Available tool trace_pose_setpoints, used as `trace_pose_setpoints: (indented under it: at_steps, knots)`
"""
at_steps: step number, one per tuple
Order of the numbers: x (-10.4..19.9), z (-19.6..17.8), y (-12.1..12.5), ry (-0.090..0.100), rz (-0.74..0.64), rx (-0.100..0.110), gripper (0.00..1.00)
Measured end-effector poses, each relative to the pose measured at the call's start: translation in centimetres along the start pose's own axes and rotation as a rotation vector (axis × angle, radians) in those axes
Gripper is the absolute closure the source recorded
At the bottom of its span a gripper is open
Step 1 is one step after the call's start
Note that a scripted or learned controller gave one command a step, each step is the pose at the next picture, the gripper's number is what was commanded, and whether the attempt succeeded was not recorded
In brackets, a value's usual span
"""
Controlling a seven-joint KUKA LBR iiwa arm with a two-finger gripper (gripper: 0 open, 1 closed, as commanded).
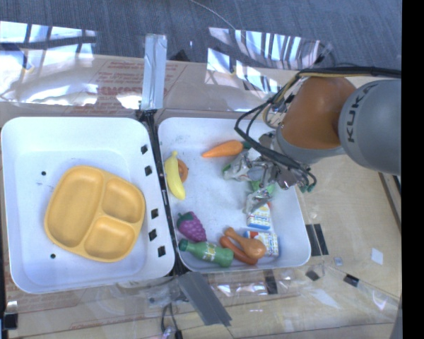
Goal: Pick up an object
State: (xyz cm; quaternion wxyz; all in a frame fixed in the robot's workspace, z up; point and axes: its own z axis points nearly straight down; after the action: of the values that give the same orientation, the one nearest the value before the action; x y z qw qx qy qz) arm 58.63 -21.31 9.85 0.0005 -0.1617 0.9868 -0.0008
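Camera view: arm (pixel 339 122) reaches in from the right, w/ its claw (pixel 258 171) low over the upper right part of the right bin (pixel 198 129). Can't tell the claw's state — cables and wrist hide that end. Nothing seen held. Toys all lie in the right bin: carrot (pixel 223 148) near the top, banana (pixel 174 176) by the left wall, grapes (pixel 191 226) and green bottle (pixel 206 253) lower down, a small carton (pixel 259 219) just below the claw. Left bin (pixel 28 140) has a yellow tray (pixel 94 212). Judging by this, pick isn't done yet — grasp & lift are left, probably something near the claw.
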Motion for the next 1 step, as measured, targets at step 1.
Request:
trace_pose_setpoints:
  at_steps: [1]
  knots:
    - [-0.16,0.01,0.2,-0.001,-0.003,-0.002,0.0]
